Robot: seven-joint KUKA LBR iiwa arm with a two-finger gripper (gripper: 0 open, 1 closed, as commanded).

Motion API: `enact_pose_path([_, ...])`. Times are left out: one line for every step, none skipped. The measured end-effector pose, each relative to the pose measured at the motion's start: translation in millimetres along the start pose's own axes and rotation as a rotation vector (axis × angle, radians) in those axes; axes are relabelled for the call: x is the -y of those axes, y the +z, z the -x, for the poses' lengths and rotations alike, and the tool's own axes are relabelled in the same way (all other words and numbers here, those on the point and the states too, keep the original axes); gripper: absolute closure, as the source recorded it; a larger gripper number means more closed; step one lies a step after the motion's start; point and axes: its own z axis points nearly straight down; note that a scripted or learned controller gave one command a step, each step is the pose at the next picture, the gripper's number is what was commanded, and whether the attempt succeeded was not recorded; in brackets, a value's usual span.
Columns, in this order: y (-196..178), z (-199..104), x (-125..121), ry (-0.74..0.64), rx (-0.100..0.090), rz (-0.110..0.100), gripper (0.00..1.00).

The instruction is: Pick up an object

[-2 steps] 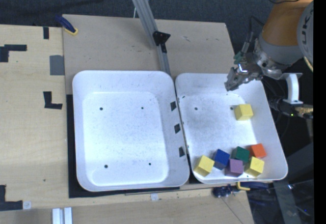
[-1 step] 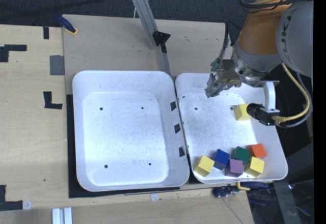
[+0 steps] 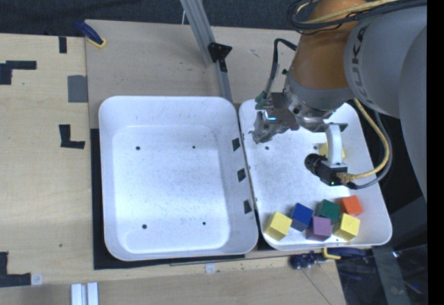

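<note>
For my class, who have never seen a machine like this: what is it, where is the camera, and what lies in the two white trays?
This is a robot arm, grey with an orange band, reaching in from the right. One fixed camera looks down on the bench at a slant. Its pincer hangs over the far end of the right bin. At that bin's near end lie small blocks: two yellow, one blue, one green, one purple, one orange. The left bin sits alongside. Nothing can be seen between the pincer's tips.

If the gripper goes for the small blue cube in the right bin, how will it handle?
The small blue cube looks rigid, so it probably won't deform. Flat faces suggest sliding, not rolling. It sits tight between the yellow cube and purple cube, so the fingers may nudge them.
</note>
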Motion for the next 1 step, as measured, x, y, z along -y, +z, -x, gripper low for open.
enact_pose_path([-5.7,-49.1,15.2,0.0,0.0,0.001,1.0])
